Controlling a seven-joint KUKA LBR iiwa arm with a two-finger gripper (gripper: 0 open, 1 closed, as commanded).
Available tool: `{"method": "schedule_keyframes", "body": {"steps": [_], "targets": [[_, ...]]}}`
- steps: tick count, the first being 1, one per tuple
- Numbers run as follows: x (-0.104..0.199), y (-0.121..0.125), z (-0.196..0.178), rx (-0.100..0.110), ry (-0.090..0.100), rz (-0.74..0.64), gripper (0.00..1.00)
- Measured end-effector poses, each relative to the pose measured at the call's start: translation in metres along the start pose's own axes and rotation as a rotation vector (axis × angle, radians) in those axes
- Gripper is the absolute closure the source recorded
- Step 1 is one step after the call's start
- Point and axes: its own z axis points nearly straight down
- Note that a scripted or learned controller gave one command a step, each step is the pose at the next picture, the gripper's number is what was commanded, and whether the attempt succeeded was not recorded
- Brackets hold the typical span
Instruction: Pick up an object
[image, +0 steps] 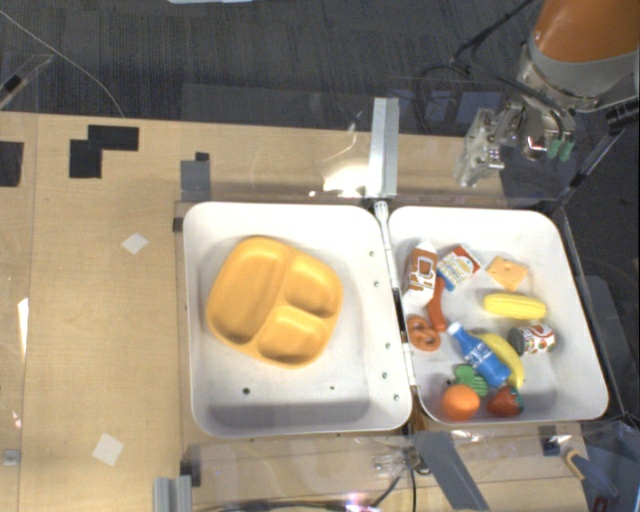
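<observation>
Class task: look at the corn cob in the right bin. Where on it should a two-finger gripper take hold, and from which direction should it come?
Probably grip the corn cob across its narrow middle, coming straight down from above. It lies flat, long axis left to right, with bare floor of the right bin in front and behind for the fingers.

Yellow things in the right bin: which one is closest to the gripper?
The corn. It lies higher in the bin, toward the gripper, while the banana sits lower, beside the blue bottle.
</observation>
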Motion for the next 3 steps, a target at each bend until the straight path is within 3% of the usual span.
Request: {"method": "schedule_keyframes", "body": {"steps": [1, 2, 3], "targets": [[0.021, -0.030, 0.022, 0.002, 0.002, 0.441, 1.00], [0.053, -0.008, 0.035, 0.003, 0.003, 0.802, 1.00], [0.053, -0.008, 0.035, 0.003, 0.003, 0.801, 0.00]]}}
